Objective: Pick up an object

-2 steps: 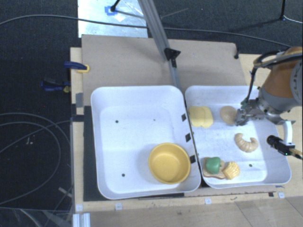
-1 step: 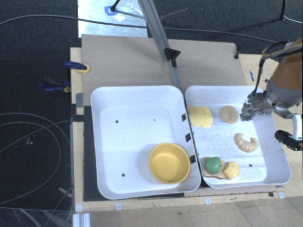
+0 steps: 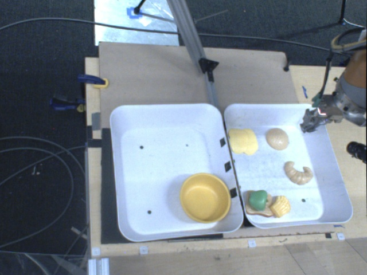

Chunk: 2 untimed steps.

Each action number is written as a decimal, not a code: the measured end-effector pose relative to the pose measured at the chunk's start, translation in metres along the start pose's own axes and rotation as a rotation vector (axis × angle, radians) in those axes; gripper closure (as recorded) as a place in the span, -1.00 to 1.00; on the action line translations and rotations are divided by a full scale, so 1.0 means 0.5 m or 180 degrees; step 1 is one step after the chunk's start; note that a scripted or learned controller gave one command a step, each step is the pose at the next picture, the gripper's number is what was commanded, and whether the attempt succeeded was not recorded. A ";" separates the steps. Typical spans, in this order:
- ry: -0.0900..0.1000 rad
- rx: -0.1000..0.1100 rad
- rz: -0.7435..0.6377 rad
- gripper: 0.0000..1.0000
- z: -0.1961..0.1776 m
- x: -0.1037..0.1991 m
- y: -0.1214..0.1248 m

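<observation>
Overhead view of the bench with two shallow white bins set side by side. The left bin (image 3: 137,153) holds a yellow bowl (image 3: 205,197), upright, near its front right corner. The right bin (image 3: 327,171) carries the smaller items, each a candidate for the pick: a pale yellow lump (image 3: 243,141) against the bin's left wall toward the back, a round beige piece (image 3: 277,138) just beside it toward the middle of the back, a croissant-shaped piece (image 3: 299,173) near the right wall, and at the front left corner a green piece (image 3: 258,199) touching a yellow ridged piece (image 3: 280,206), both seemingly resting on a flat tan slice. The items lie apart from one another except for this front cluster, so most offer free sides for a two-finger grasp. The gripper (image 3: 313,119) hangs over the back right corner of the right bin, above its rim and apart from every item; nothing sits between its fingers, and whether the jaws stand open or closed cannot be told at this resolution. By judgement, the pick has not begun: the arm appears staged at the bin's edge, with the round beige piece the nearest target.
</observation>
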<state>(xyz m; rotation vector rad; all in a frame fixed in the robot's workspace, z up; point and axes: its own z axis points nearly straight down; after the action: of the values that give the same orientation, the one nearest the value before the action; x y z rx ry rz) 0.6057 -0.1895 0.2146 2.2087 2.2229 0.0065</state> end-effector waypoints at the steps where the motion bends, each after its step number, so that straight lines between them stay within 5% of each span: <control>1: 0.0006 0.0015 -0.0003 1.00 -0.021 0.000 0.002; 2: 0.0009 0.0019 -0.0009 1.00 -0.006 0.096 0.021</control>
<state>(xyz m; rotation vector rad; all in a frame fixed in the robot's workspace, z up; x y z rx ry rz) 0.6158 -0.1415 0.2176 2.2099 2.2305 0.0029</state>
